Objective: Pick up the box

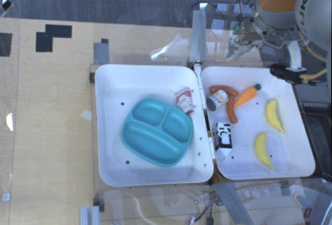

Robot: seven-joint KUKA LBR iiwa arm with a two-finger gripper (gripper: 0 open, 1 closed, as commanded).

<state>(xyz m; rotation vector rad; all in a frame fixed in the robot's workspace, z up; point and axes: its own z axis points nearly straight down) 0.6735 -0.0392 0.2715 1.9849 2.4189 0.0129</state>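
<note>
The box (223, 135), a small black-and-white carton, is seen lying flat in the right bin (303, 167), pressed close against the divider wall that is shared with the left bin (106, 167); every other place is taken from that box; just above it a small can (218, 98) is found, with a sausage (229, 102) curling beside the can and a carrot (246, 96) beyond that, up and to the right of the box; two bananas (274, 115) are spotted well to the right of the box, one level with it and slightly higher, one lower; to the left of the box, across the divider, a blue sectioned plate (156, 131) is laid in the left bin, with a small red packet (184, 100) up and left of the box near the wall; the gripper (239, 46) is held well above the box, out past the far rim of the right bin; whether it is spread or pressed together cannot be told, since that part is blurred against clear plastic; nothing is seen carried; the box is judged untouched, so the task is reckoned barely begun; a descent toward the box, a grasp and a lift are all left to be done; the tightness against the wall is judged a likely difficulty.
</note>
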